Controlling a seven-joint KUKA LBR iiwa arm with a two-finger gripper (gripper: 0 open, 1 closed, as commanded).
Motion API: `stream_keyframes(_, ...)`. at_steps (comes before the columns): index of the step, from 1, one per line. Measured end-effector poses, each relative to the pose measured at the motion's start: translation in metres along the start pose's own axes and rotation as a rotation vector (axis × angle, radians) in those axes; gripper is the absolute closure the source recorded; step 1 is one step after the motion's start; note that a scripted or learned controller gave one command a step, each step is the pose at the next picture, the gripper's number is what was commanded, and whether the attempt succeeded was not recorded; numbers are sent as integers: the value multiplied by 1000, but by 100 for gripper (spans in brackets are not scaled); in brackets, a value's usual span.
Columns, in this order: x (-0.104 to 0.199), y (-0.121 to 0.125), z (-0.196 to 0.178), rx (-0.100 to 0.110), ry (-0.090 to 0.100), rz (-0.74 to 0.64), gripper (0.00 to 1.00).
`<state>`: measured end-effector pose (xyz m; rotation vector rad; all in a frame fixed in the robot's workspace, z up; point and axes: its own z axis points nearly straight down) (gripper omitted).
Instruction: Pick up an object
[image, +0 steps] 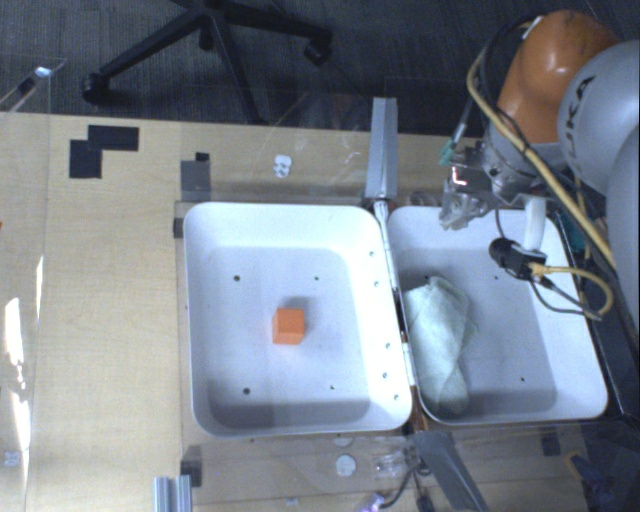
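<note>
One hand (462, 208) (seemingly empty) above right bin (560, 400).

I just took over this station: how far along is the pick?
Nothing looks picked yet. The orange cube sits on the floor of the left bin, and the white cloth lies in the right bin. The gripper is at the right bin's far edge, apart from both. Approach, grasp and lift remain.
</note>
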<state>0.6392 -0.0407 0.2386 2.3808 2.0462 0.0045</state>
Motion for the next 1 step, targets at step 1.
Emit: stream_keyframes(1, 37, -39, 48, 6, -1, 192, 100)
